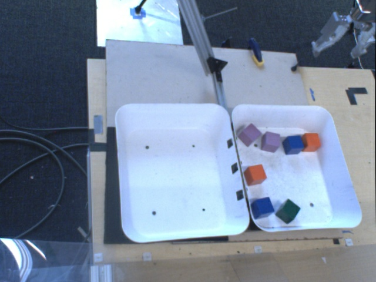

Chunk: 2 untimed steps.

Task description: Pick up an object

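Our gripper (343, 28) hangs off beyond the table's far right corner; we cannot tell how its jaws stand. The blocks lie loose in the right bin (341, 151), the orange block (255, 174) apart, easiest to grasp.

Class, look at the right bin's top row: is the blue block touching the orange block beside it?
Touching. The camera view shows the blue block and the orange block side by side, no white floor between them.

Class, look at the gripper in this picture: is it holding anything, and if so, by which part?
Nothing is held. The gripper hangs at the upper right, off beyond the bins, and all seven blocks lie in the right bin.
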### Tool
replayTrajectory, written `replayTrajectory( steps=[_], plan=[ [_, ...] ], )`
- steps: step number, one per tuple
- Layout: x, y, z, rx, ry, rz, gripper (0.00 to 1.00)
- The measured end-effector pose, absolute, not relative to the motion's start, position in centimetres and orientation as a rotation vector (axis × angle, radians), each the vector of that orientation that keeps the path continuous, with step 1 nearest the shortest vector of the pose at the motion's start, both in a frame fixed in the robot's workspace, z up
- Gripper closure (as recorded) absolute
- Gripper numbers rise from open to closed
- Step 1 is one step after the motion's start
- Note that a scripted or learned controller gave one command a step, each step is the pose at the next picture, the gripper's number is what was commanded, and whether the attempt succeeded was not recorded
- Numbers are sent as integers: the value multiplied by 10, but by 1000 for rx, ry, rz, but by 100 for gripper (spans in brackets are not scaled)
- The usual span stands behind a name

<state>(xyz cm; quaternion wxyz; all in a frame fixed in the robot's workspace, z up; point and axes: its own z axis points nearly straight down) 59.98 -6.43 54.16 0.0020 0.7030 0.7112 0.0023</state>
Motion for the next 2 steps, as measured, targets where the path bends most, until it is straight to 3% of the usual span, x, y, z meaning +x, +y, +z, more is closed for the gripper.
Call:
replayTrajectory(
  steps=[1, 2],
  plan=[
    [599, -68, 541, 2213, 2224, 4, 0],
    [573, -57, 478, 2219, 2229, -4, 0]
  ],
)
